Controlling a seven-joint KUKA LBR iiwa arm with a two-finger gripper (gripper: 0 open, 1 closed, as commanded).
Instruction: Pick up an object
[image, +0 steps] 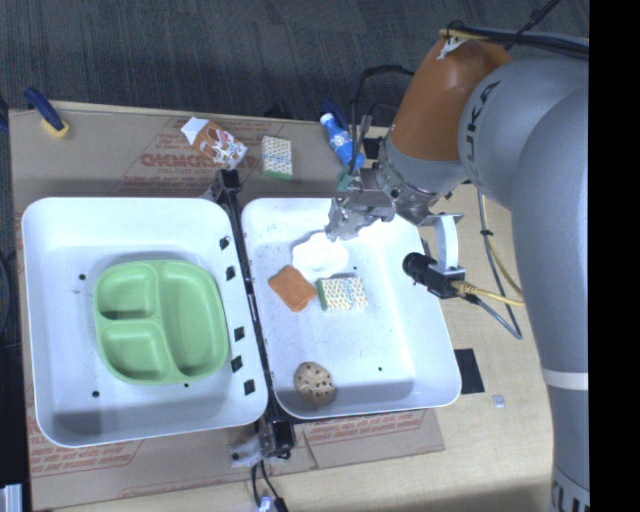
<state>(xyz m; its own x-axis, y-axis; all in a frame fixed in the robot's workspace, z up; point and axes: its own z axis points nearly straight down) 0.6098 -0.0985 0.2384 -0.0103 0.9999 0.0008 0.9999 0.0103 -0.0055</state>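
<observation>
In the right bin (420, 350) lie a white flat object (320, 255), an orange piece (292, 288), a small patterned packet (342, 294) and a cookie (314, 382) near the front wall. My gripper (345, 222) hangs over the bin's far part, just above the white object's upper right edge. The grey arm with its orange band (440, 95) reaches in from the right.
The left bin (50, 300) holds a green divided tray (160, 320). Behind the bins on the cardboard lie a wrapped snack (215, 143), a patterned packet (277, 157) and a blue clip (338, 135). Cables (490, 290) trail at the right.
</observation>
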